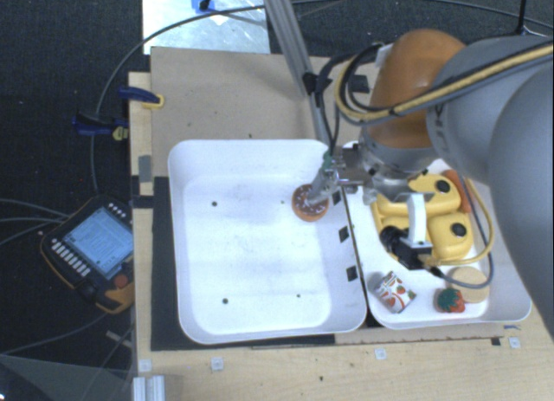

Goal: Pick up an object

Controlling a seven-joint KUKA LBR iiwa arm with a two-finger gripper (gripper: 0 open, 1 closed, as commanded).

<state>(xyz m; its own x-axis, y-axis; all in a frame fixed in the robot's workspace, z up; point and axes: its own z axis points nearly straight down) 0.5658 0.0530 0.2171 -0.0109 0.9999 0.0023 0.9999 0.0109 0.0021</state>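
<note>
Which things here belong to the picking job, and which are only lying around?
Job: gripper; brown round object under it in the left bin.
Lying about: yellow toy, small can, strawberry in the right bin; pendant.

1. No text, brand, number or sign can be read anywhere in the camera view.
2. The small red-and-white printed can [392, 292] in the right white bin [511, 304] bears a label, but its print is too small and blurred to make out.
3. The orange-edged handheld control pendant [91, 252] left of the worktop has a lit bluish screen; its contents are illegible.
</note>
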